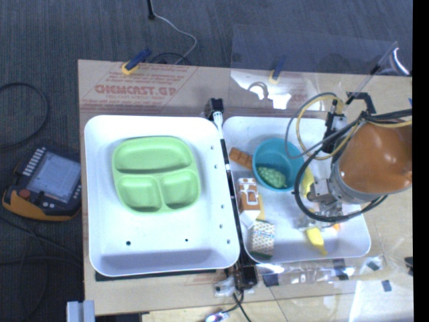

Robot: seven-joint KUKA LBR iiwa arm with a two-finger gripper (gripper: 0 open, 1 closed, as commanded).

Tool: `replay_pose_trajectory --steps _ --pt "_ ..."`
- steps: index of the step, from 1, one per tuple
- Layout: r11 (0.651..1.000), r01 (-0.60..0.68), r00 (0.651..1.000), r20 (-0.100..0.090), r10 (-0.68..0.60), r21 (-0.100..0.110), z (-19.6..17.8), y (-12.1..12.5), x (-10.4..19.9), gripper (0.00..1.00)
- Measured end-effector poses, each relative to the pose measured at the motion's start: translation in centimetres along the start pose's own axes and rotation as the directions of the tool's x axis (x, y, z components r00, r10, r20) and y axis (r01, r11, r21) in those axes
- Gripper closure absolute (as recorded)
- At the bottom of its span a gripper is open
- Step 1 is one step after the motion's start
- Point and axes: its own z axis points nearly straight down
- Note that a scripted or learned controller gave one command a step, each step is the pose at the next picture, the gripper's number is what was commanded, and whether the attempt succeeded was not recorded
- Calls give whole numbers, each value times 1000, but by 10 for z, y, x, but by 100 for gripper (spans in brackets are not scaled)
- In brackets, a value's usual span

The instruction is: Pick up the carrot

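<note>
The grey arm with its orange band hangs over the right side of the right bin. Its gripper points down close to the bin floor, wrapped in looping cables. A small orange tip sticks out just below and right of the gripper; it looks like the carrot, and the gripper body hides the remainder. Whether the gripper touches or holds it cannot be made out. A yellow piece lies right below the gripper.
In the right bin are a blue bowl of green peas, an orange-brown block, a small carton and a patterned cup. The left bin holds a green divided plate.
</note>
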Motion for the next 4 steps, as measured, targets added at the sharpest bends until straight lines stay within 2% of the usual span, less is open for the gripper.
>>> replay_pose_trajectory --steps 1,2,3,4 --pt "998 -56 998 4 56 -21 -142 5 10 100" --pt "999 36 999 10 -35 -30 -2 -5 17 100" --pt "995 -105 995 1 105 4 -1 4 10 100" --pt "854 -520 854 2 520 10 -1 2 9 100"
